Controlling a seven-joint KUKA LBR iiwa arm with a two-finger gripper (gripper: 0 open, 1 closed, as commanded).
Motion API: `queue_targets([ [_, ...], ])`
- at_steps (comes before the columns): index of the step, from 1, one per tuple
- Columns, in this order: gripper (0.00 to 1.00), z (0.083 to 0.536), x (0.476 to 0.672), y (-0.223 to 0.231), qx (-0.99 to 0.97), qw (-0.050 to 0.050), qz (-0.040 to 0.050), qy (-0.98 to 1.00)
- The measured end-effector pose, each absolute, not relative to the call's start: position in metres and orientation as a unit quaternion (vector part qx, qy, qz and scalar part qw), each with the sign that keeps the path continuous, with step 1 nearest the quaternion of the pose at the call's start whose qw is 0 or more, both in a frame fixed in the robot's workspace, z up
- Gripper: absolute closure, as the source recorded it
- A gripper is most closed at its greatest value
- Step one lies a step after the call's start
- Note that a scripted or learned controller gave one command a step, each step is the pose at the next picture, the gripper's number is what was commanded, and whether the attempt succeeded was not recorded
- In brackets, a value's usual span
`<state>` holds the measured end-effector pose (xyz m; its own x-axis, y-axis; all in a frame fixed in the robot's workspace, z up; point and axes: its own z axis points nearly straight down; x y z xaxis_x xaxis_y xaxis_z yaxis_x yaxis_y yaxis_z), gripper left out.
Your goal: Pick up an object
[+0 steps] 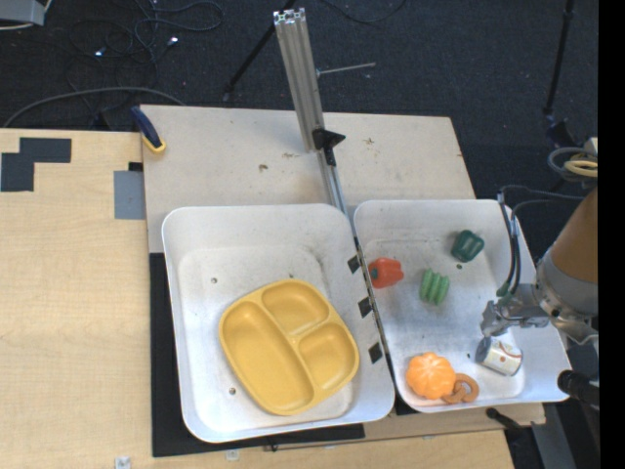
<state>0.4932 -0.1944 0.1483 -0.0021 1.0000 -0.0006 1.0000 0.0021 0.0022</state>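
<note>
My gripper (496, 332) hangs low over the near right part of the right bin (410, 225), reaching in from the right. Directly below and touching its tip in the view lies a small white cylinder with a dark mark (502, 359). An orange fruit (430, 374) sits at the bin's near edge with a tan ring (462, 390) against its right side. Further back lie a red pepper (386, 273) by the left wall, a light green block (435, 286) and a dark green pepper (467, 246).
The left bin (195, 252) holds a yellow divided plate (288, 345). A metal post (301, 76) rises behind the bins, and black clips (363, 306) join the two bins along their shared wall. A cable (511, 242) runs along the right bin's right rim.
</note>
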Motion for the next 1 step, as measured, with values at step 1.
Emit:
queue_targets([
  [1, 1.0, 0.2115, 0.4961, -0.1967, 0.706, 0.002, 0.001, 0.708],
])
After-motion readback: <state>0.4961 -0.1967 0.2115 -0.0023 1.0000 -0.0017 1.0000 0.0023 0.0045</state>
